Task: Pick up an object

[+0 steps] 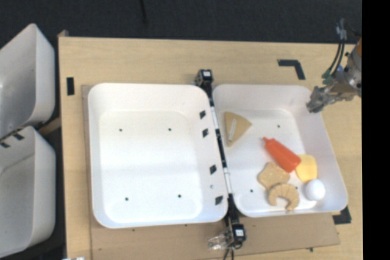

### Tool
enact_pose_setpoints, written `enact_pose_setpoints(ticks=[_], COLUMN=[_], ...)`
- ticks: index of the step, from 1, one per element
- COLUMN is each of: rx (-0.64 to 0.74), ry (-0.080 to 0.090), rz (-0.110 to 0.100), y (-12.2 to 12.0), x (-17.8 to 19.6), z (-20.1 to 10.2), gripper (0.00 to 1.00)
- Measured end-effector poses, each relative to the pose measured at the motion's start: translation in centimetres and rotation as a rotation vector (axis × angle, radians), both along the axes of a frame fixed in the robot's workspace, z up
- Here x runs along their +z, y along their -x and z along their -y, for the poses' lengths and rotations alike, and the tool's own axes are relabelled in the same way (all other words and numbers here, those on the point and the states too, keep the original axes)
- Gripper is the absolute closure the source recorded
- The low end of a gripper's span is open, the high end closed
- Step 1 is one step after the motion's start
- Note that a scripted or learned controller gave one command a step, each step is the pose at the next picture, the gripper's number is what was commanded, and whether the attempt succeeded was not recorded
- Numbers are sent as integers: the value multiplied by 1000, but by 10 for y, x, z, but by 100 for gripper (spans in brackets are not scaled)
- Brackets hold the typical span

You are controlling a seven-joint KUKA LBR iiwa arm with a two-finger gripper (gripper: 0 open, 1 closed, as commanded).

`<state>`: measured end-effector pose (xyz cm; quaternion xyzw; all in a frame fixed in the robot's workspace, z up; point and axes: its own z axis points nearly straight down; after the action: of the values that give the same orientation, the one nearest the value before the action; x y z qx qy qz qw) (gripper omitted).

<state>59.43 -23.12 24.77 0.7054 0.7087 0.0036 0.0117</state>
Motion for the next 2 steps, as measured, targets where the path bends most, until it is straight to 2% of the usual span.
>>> enact_pose_setpoints(ticks=[1, 2], rx=[-7, 1], ry=[-12, -5], rz=[-28, -9], y=[66, -2], x=[-49, 28], z=[-2, -3], gripper=[100, 100])
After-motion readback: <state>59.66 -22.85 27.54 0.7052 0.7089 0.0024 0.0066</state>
